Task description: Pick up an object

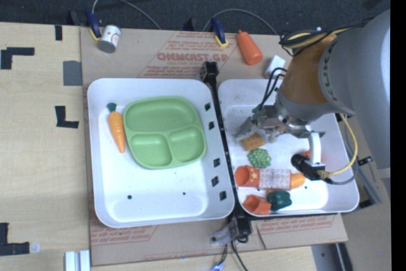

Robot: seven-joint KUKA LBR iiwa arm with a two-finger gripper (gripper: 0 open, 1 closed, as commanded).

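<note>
Over the right bin [342, 203], we see the grey arm [361, 73], orange band above its wrist, reaching in from the right with its claw [257, 127] lowered among the toy food; the pick is under way but not done, as nothing is lifted clear and every item we can see lies on the bin floor. A tan cracker-like piece [252, 141] sits just under the claw, possibly touching it; a green leafy piece [259, 157] lies just below that; nearer the front edge are a red-and-white block [266, 178] and a dark green piece [279, 199]. We judge the tan piece the likeliest target, though from this angle the wrist hides the tips and we cannot tell how the claw stands, apart or together. What is left: a closing grip and a lift. In the left bin [101, 200] a green divided plate [165, 132] rests beside a toy carrot [117, 129], untouched; the arm is bent steeply down over the desk [38, 136].
</note>
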